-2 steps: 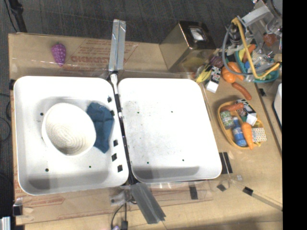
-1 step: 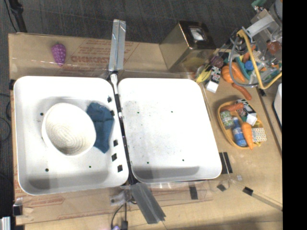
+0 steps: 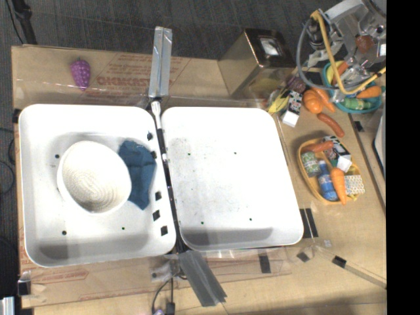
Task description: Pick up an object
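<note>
Count: two white bins, side by side. The left bin (image 3: 26, 176) holds two things, one white ribbed dome (image 3: 95, 176) and one blue cloth (image 3: 140, 172). The dome sits at the bin's centre, slightly toward 9 o'clock. The cloth lies at 3 o'clock of the dome, touching its edge and reaching almost to the bin's right wall. The right bin (image 3: 223, 176) shows its white floor, flecked with small dark marks, from wall to wall. On the bench outside the bins there is one purple knobbly piece (image 3: 81, 73) at 11 o'clock of the left bin, well apart from its rim. One grey post (image 3: 161, 61) stands at 12 o'clock over the seam between the bins, and one brown box (image 3: 259, 64) is at 1 o'clock of the right bin, near its far corner. One yellow basket (image 3: 303, 166) of small mixed items, too crowded to count, is at 3 o'clock of the right bin, just beside its wall. Edges and room: the dome stands off the left bin's walls on every side, with open floor at 12, 6 and 9 o'clock, and the cloth side is the tight one. The two bins touch along their shared wall. The gripper (image 3: 354, 38) is at the view's 2 o'clock corner, above a clutter of cables and orange toys, well apart from both bins. Tangled wiring masks it, so I cannot tell its state, and nothing is seen held in it.
</note>
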